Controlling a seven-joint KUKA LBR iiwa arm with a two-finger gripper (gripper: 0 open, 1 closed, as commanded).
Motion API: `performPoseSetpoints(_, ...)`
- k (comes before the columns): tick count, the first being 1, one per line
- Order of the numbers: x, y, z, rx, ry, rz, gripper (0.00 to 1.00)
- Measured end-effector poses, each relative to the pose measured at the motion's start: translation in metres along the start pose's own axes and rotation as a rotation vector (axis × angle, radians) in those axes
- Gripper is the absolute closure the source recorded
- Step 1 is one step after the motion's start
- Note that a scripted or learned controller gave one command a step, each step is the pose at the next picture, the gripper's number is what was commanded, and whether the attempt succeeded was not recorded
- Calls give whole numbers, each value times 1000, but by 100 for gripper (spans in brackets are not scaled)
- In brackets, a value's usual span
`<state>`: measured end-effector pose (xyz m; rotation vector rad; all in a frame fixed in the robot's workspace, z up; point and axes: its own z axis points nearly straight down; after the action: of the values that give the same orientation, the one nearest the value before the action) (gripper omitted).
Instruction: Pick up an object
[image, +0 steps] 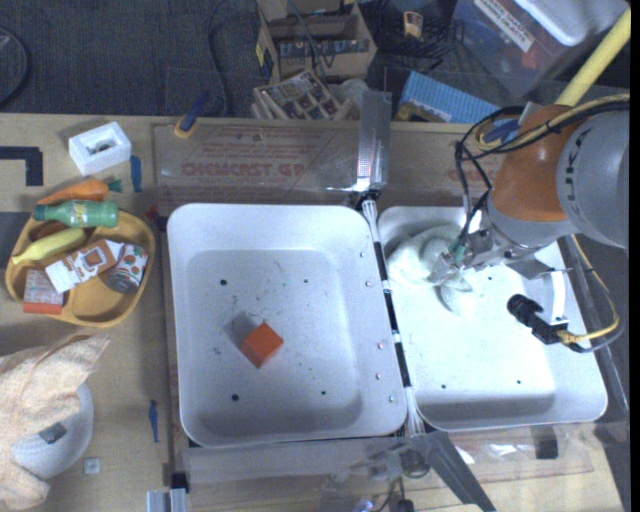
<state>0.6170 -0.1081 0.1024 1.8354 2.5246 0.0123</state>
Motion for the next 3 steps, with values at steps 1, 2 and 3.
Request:
performPoseSetpoints(1,0,0,0,0,0,0,0)
performPoseSetpoints(2,3,11,12,8,5,1,0)
performPoseSetpoints(3,-10,48,14,23,12,-10,0)
